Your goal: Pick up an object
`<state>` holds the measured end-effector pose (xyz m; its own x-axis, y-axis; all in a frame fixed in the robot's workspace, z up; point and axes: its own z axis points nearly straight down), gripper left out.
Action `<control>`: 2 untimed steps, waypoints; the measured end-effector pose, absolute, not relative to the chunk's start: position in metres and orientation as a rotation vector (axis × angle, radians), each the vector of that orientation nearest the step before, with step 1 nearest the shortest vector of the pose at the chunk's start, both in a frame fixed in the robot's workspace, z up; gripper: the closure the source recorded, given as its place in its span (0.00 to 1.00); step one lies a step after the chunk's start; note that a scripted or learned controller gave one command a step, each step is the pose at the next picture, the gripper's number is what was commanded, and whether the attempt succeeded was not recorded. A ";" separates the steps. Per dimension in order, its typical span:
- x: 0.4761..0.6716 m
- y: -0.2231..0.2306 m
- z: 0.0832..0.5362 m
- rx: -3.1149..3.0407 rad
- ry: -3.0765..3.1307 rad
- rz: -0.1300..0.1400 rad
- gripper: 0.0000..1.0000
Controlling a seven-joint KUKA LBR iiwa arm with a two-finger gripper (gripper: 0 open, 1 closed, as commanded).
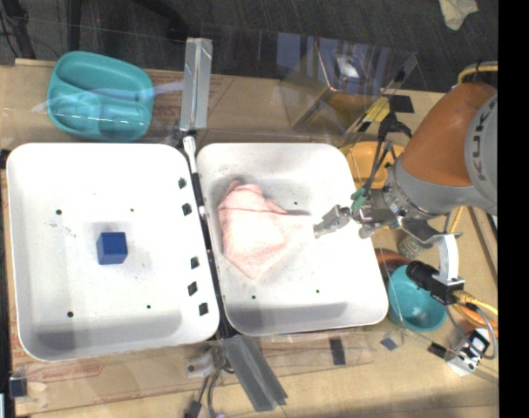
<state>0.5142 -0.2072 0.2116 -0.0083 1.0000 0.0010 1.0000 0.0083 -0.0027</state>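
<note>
1. The arm [447, 159] reaches over the right bin's [334, 312] right edge.
2. A pink cloth [251, 229] lies crumpled by that bin's left wall.
3. The gripper [329, 224] hovers just right of the cloth, holding nothing; its opening cannot be judged.
4. A blue cube [112, 246] sits mid-left bin [37, 320].

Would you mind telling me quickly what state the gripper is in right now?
Gripper: over the right bin, just right of the pink cloth; nothing visibly held; open or shut cannot be told.
</note>
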 end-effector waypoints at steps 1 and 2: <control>0.561 -0.159 0.115 -2.294 -2.139 0.004 0.00; 0.606 -0.173 0.093 -2.185 -2.258 -0.001 0.00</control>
